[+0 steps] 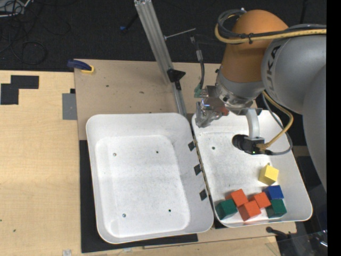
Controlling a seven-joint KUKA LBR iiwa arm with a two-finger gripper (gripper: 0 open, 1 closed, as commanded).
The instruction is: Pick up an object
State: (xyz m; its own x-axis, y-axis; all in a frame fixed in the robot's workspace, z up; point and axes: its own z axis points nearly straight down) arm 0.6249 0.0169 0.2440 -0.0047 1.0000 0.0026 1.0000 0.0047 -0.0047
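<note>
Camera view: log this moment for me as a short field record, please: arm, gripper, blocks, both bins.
arm: reaches in from the right, orange band above the wrist
gripper: over the far left corner of the right bin, away from the blocks
yellow block: alone, right bin, near its right wall
blue block: top of the cluster in the near right corner
orange blocks: three
green blocks: two, and, at the cluster's ends
left bin: white, beside the right bin
task state: no block lifted yet
</note>
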